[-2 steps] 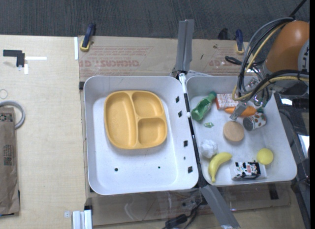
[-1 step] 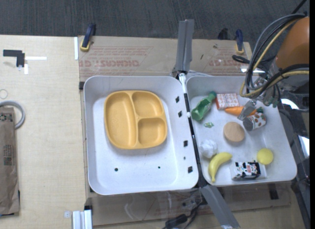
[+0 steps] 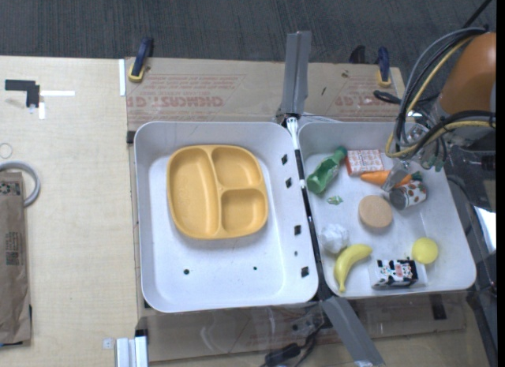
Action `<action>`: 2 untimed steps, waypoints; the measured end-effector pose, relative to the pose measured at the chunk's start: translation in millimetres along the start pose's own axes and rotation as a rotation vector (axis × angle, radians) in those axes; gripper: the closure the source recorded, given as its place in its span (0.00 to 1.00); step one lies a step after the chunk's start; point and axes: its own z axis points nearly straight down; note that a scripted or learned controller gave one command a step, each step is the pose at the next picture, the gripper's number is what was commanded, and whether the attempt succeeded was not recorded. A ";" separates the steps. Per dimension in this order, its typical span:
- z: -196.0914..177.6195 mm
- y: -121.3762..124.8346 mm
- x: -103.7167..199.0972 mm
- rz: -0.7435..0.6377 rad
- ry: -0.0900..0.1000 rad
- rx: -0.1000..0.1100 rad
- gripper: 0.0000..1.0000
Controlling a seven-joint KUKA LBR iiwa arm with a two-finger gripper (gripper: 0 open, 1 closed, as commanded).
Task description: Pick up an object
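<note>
The right bin (image 3: 458, 278) holds several small objects: a green bottle (image 3: 326, 170), a red and white box (image 3: 364, 160), an orange carrot (image 3: 377, 176), a small printed can (image 3: 409, 194), a tan round disc (image 3: 375, 213), a white crumpled lump (image 3: 334, 238), a banana (image 3: 348, 263), a yellow ball (image 3: 425, 250) and a black and white carton (image 3: 395, 273). My gripper (image 3: 402, 181) hangs low over the bin's upper right part, right at the can and the carrot's end. Cables and the wrist hide its tips.
The left bin (image 3: 158, 263) bears a yellow divided plate (image 3: 217, 192). A grey divider bar (image 3: 296, 81) rises between the bins at the back. Cardboard (image 3: 205, 89) lies behind them. The arm's orange band (image 3: 473, 73) and its cables stand over the right bin's right rim.
</note>
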 end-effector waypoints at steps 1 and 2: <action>-10.6 0.1 -1.1 0.000 -0.002 -0.001 1.00; -168.7 58.2 75.4 0.016 0.004 0.001 1.00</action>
